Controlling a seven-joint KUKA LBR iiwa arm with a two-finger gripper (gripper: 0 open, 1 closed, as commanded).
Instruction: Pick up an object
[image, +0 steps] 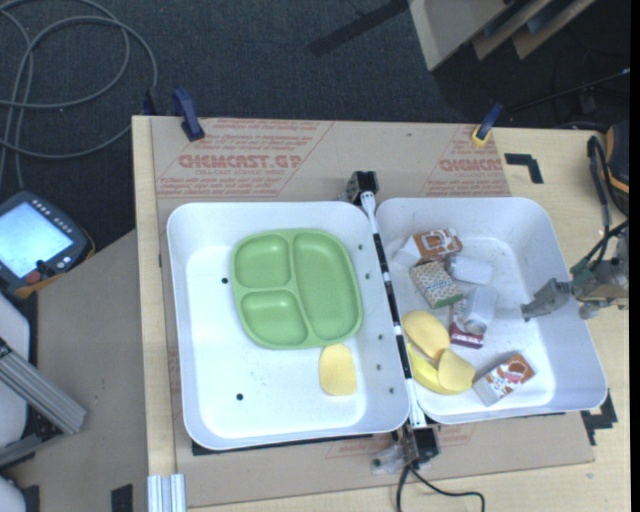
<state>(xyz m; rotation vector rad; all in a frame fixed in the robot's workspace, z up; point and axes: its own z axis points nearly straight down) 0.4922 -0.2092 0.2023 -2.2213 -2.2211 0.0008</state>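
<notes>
Objects: 3 yellow pcs (427, 334), 1 green tray (297, 287) (3 compartments).

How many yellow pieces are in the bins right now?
3. One lies in the left bin below the green tray; two touch at the right bin's left wall. Others may hide under the packets.

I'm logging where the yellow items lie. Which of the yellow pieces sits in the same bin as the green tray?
The lone yellow piece just below the green divided tray in the left bin. The other yellow pieces cluster in the right bin.
</notes>
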